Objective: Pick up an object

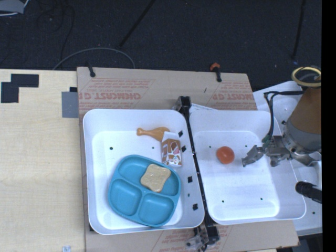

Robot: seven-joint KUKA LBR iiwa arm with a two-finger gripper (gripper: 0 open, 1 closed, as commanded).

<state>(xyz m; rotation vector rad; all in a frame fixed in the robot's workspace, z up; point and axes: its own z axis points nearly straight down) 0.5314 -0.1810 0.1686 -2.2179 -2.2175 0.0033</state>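
Dark carpet with black cables fills the top of what we see, and below it sits a pale wooden bench (37,167) with a brown cardboard sheet (163,91) on it. On the cardboard we see two white bins side by side.

We see the left bin (94,140) holding a big blue plate (131,198) with sections. A tan piece like toast (155,178) lies on the plate. Just above the plate, near the bin's right wall, stands a small brown and white carton (171,152). Beside it lies a tan toy drumstick (153,133), its long way running left to right, with the thin end to the left.

We see the right bin (247,203) holding one small ball (225,155). It is round, orange-red and shiny, so it points no way at all. It sits in the upper left part of that bin.

We see the grey arm (310,125) coming in from the right. Its claw (250,159) is low in the right bin, just to the right of the ball, with a small gap between them. It holds nothing. We cannot tell how wide it is.
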